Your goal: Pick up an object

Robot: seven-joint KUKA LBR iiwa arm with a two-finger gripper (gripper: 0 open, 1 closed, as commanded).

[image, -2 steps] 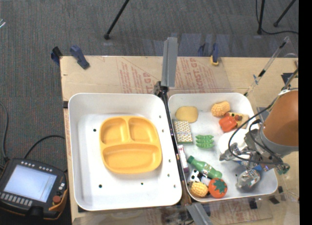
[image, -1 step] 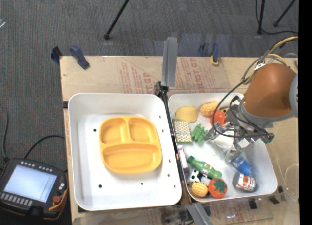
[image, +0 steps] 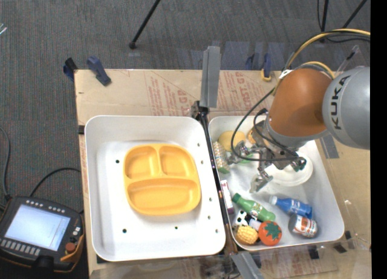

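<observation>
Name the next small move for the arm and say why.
Probably lower the claw a little toward the green bottle. The claw hangs over the right bin with nothing visibly between its fingers, and the green bottle lies just below it in the view, apart from the blue bottle. Whether it lines up exactly is hard to tell.

Grey arm [image: 354, 108] marked KUKA, orange band [image: 299, 102], black cables, metal claw [image: 263, 178]

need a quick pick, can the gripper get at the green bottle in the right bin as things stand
Probably yes. The gripper hangs in the right bin just above the green bottle, which lies with its top uncovered; the cow toy crowds its lower side.
</observation>
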